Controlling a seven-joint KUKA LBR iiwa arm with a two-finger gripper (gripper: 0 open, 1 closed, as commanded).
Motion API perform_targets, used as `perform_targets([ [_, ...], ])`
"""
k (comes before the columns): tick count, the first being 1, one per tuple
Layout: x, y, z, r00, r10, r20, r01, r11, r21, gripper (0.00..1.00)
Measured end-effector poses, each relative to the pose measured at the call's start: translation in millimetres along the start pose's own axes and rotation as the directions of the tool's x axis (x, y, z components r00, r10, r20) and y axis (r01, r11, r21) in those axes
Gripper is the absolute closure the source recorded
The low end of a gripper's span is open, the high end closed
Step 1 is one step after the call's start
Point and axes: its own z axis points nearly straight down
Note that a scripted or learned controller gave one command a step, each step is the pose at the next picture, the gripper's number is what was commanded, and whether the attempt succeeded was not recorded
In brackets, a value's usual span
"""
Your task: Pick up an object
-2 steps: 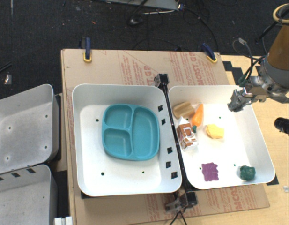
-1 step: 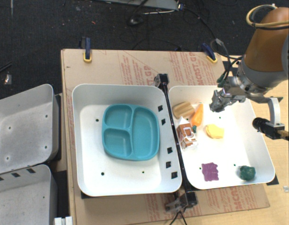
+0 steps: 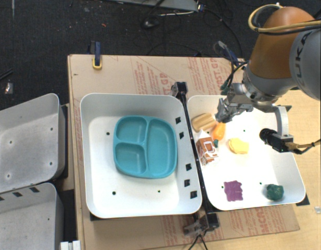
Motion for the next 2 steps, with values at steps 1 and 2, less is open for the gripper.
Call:
perform_targets([
  [1, 52, 17, 15, 1.0, -0.001, 0.0, 0.001, 1.0, -0.001, 1.0],
  [2, 111, 35, 24, 1.0, -0.001, 0.0, 0.001, 1.0, -0.003, 1.0],
])
